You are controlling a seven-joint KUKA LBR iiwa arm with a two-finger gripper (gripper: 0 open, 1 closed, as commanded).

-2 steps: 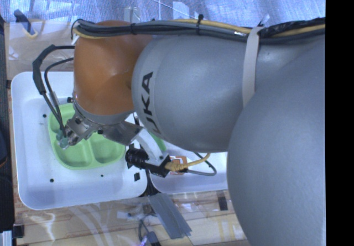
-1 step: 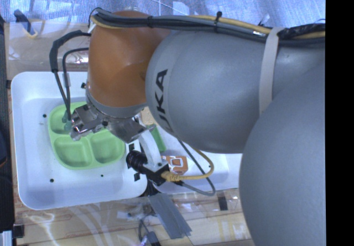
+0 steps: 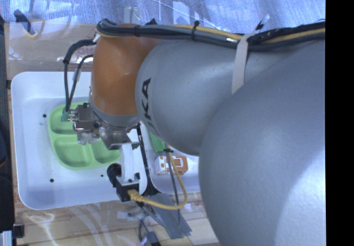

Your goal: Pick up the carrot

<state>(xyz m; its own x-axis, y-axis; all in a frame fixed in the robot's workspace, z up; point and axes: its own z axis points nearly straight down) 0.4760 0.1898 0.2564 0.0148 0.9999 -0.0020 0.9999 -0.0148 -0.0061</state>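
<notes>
Reaches in from the right with a bulky grey metal arm [image 3: 249, 129], a broad orange band [image 3: 113, 79] just above the wrist, and hangs over a shallow white plastic bin [image 3: 22, 129] set on the pale wooden bench [image 3: 66, 220]. Covers most of the bin's right half and all of its right edge. Places the gripper [image 3: 88, 124] low over a light green plastic tray with moulded compartments [image 3: 69, 153]. Lies flat on the bin floor, that tray, clear of the left edge and closer to the bin's near edge than to its far one, its right part hidden under the wrist.

Cannot tell whether the gripper is spread or closed (the wrist housing and dark cabling block the line of sight), and shows nothing held in it.

Leaves a small orange piece [image 3: 178, 165] (most likely the carrot, largely hidden by the arm) peeking out toward the bin's near right corner, just beyond the tray's right end and apart from the gripper.
</notes>
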